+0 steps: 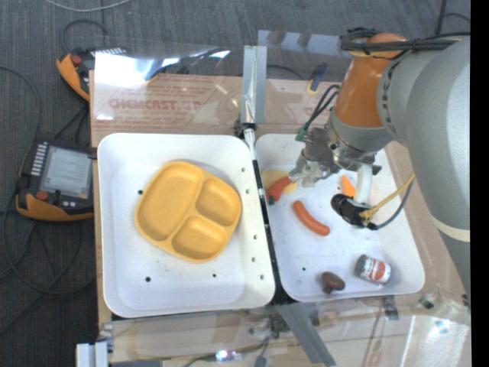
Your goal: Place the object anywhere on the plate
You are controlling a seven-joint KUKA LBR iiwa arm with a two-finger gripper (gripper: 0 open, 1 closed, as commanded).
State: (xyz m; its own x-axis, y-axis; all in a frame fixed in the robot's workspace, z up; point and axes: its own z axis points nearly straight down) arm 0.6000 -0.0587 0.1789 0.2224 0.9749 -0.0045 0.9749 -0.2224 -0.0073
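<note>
The yellow plate [189,209] with three compartments lies flat in the left bin [122,281], turned at a slant. In the right bin [397,274], an orange-red carrot-like piece [276,187] lies near the left wall, just beside the gripper [308,173]

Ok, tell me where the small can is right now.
The small can lies on its side in the right bin, near that bin's front right corner. A brown lump sits just to its left, and the hot dog is farther back.
</note>
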